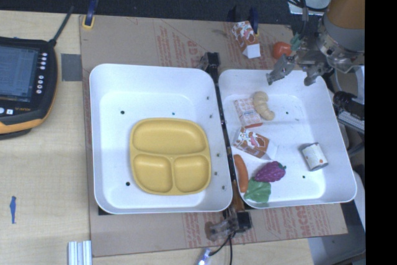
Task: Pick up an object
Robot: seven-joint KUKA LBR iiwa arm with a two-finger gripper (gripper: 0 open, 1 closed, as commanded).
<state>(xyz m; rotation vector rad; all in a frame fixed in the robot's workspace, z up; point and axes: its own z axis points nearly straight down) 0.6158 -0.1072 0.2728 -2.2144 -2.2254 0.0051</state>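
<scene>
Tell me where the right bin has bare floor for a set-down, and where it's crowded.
Right bin: the free floor is the middle band between the peanut and the small can, and up toward the gripper, which is open. Crowded: the bin's left side, with packets, carrot, grapes and a green piece close together.

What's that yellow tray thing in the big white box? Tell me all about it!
The yellow tray is a smooth, plastic-looking plate with rounded corners and three hollows: one wide one at the back, two smaller ones in front. It lies flat, right side up, on the floor of the left bin, away from its walls.
</scene>
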